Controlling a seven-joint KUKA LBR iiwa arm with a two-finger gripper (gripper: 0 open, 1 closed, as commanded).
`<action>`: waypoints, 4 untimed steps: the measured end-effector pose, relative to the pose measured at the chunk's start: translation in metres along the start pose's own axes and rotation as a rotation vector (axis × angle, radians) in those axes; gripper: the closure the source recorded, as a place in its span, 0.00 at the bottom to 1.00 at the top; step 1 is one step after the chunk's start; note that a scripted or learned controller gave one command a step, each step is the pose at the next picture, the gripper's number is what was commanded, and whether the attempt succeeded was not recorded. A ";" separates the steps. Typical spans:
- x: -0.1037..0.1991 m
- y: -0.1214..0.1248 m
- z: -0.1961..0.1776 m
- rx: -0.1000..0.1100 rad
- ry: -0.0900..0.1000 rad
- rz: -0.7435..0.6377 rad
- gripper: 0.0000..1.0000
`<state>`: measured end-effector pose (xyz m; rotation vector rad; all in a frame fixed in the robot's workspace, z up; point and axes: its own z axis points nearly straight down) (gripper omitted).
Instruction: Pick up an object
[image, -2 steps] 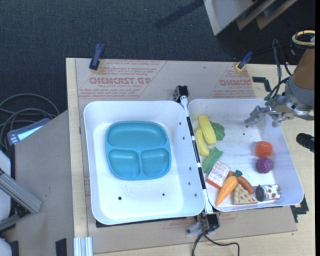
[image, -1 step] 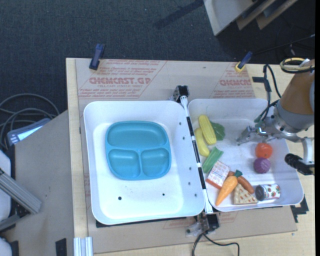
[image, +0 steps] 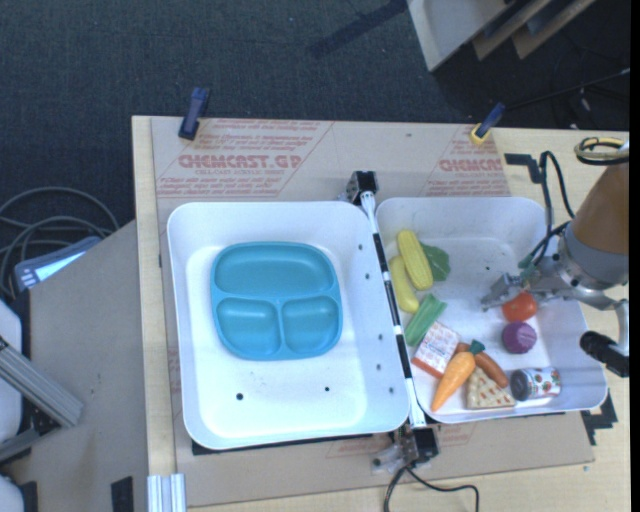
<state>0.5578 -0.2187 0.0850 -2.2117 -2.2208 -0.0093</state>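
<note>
My claw (image: 512, 290) hovers right over the small round red tomato (image: 518, 307); grip state unclear, so I should centre before closing.

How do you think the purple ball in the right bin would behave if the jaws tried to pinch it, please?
The purple ball looks round and smooth, so it would probably roll or squirt sideways when nudged. It seems a light toy. The tomato close above it may get bumped.
</note>
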 end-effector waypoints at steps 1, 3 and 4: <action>-0.001 -0.042 0.001 0.002 -0.001 0.001 0.00; 0.056 -0.002 0.001 -0.003 -0.009 0.002 1.00; 0.113 0.030 -0.082 -0.003 -0.009 0.003 1.00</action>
